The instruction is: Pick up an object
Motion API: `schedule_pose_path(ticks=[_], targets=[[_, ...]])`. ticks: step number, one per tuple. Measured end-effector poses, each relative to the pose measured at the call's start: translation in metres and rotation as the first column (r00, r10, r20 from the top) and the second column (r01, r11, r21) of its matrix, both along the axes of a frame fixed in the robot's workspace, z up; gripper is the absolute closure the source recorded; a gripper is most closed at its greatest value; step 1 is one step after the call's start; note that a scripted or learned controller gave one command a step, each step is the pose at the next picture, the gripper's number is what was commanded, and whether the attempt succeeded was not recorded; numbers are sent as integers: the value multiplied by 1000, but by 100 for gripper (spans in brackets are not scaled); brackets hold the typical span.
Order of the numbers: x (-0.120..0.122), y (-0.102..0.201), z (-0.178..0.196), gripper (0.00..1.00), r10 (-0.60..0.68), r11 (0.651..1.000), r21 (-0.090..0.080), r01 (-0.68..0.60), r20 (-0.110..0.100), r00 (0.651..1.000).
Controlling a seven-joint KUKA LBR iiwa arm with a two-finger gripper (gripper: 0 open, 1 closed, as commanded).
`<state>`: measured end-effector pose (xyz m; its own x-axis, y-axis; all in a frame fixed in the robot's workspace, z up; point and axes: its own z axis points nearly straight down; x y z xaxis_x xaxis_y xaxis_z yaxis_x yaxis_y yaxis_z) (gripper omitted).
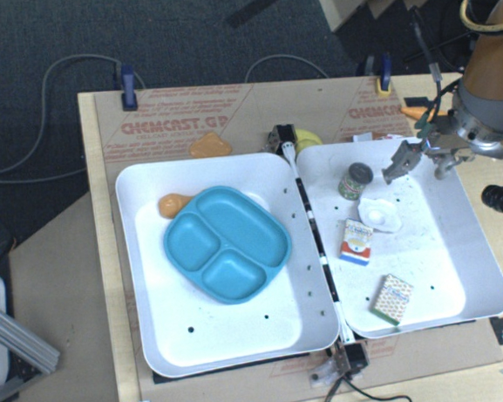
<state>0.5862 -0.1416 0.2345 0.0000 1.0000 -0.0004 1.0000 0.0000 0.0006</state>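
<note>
From the camera view, the grey arm's two-finger gripper hangs over the upper right corner of the right-hand shallow white bin, its dark fingers spread apart with nothing between them. The step in hand looks like the approach to a grasp. To do it well, I judge the arm should settle on one target, line the fingers across its narrow side, and come down straight, keeping clear of neighbouring items and the bin wall.

The nearest candidate is the small round grey-green tin, lying just left of the fingers in the upper part of the right bin. It looks compact and rigid, with a dark top. Just below it lies a crumpled white plastic piece, then a small red, white and blue carton, and near the front a flat speckled box with a green edge; all are apart from each other.

The left-hand white bin holds a blue divided plastic tray, with a small orange lump touching its upper left edge.
</note>
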Motion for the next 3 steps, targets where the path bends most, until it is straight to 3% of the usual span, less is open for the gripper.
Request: schedule_pose_path(ticks=[1,2,3], targets=[[44,23,-142,0,4,1000,3,-4,-10,1000],[82,39,-150,0,4,1000,0,-4,3,1000],[82,38,-137,100,2,1000,-1,-2,7,1000]])
